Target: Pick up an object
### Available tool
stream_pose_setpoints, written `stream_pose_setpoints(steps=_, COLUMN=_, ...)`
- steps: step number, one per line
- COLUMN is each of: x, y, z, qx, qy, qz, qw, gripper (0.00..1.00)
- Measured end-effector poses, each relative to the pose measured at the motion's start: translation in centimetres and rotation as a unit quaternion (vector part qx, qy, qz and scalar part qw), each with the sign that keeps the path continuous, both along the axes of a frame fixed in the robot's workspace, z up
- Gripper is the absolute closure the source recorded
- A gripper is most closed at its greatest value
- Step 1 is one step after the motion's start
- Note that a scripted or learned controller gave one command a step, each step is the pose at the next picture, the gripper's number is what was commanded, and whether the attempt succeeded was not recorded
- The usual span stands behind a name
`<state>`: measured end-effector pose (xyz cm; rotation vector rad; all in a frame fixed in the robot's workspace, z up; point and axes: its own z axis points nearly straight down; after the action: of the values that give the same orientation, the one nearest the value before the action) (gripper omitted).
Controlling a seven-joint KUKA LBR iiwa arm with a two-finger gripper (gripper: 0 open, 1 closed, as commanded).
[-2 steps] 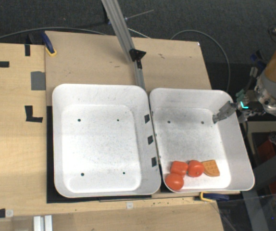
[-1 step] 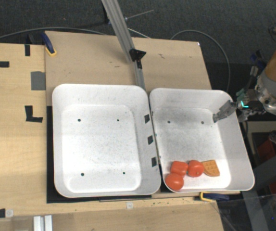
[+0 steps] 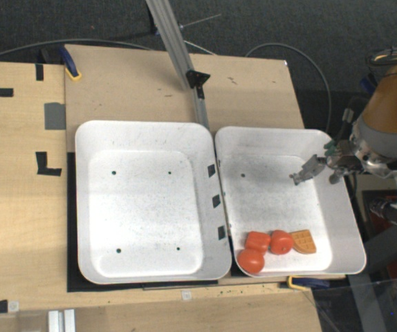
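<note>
In the right bin (image 3: pixel 268 151), three red rounded pieces lie near the front wall: one (image 3: pixel 257 241), one (image 3: pixel 281 242) beside it, and one (image 3: pixel 251 260) at the front corner. An orange-tan flat piece (image 3: pixel 303 241) lies just right of them. My gripper (image 3: pixel 316 176) hangs over the right side of this bin, well behind the pieces. Its fingers (image 3: pixel 301 176) stand open with nothing between them.
The left bin (image 3: pixel 143 137) adjoins the right one, with black clips along the shared walls. A slanted metal pole (image 3: pixel 174 37) rises behind the bins. The arm's orange band (image 3: pixel 385 106) sits at the right edge. Wooden bench surface lies all around.
</note>
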<state>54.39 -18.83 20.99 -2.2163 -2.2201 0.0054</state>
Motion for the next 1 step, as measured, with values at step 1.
stream_pose_setpoints(steps=1, x=-0.05, y=0.26, z=-6.44, qx=0.0005, qy=0.001, qz=0.0, qw=1.0, gripper=0.0)
